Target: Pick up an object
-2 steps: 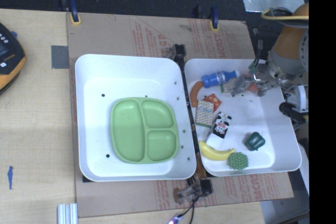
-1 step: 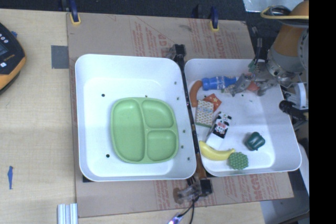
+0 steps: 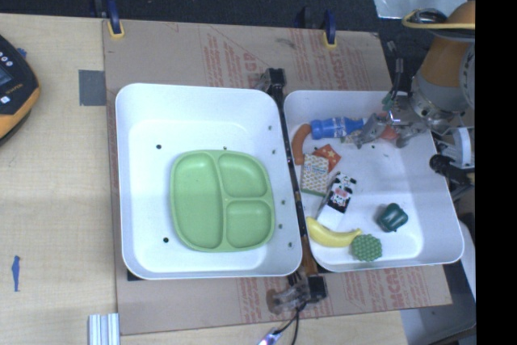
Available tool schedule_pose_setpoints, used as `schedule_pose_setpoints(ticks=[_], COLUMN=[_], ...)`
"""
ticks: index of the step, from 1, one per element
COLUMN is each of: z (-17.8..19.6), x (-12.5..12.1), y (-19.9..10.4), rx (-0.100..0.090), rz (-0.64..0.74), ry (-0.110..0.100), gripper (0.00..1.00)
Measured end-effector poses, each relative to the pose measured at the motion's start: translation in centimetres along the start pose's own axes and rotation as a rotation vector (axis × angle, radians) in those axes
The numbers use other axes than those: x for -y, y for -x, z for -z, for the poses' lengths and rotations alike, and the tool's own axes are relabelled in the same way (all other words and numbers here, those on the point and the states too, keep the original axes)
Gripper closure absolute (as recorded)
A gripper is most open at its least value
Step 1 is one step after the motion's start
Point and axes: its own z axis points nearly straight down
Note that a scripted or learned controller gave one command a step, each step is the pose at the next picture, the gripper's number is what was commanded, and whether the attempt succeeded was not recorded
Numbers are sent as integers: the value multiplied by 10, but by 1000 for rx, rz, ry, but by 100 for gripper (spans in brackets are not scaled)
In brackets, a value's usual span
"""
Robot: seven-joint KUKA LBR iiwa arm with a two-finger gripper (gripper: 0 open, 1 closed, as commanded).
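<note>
Blue bottle (image 3: 335,127) lies just beside the hand (image 3: 386,130), whose grip is unclear.

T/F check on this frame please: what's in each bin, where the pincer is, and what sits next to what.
1. The green divided plate lies in the left bin. True.
2. The banana lies at the far edge of the right bin. False: it lies near the bin's near edge, beside the green bumpy ball.
3. The pincer is over the right bin, close to the blue bottle. True.
4. The dark green pepper is on the divided plate. False: it is in the right bin.
5. The black and white carton lies between the banana and the blue bottle. True.
</note>
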Motion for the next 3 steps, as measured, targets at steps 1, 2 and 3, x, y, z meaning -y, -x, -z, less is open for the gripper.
schedule_pose_setpoints(ticks=[1,2,3], z=[0,0,0], x=[0,0,0], y=[0,0,0], rx=[0,0,0], rz=[0,0,0], ry=[0,0,0], gripper=[0,0,0])
